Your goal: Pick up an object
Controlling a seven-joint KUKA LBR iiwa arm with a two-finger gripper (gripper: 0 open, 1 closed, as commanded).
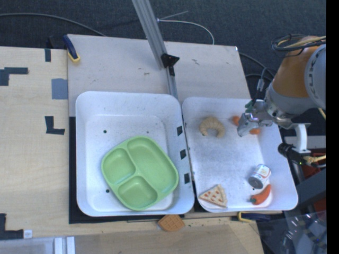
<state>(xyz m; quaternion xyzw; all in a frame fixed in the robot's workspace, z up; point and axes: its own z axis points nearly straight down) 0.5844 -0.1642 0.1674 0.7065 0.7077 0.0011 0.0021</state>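
The right bin [228, 157] holds a tan croissant [211, 125] near its back, a small silver can [259, 175] on its side at the front right, a toasted sandwich wedge [214, 196] at the front, and an orange-red carrot-like piece [261, 196] in the front right corner. A small orange object [236, 120] lies at the back right, partly hidden by my gripper [247, 125], which hangs low over that spot. The fingers are too small and dark to read.
A green divided plate [139, 172] lies in the left bin [92, 110]. A grey metal pole [151, 25] rises behind the bins. A brown cookie-like item [170, 223] rests on the bench by the front edge. A blue-and-yellow tool [71, 48] lies at back left.
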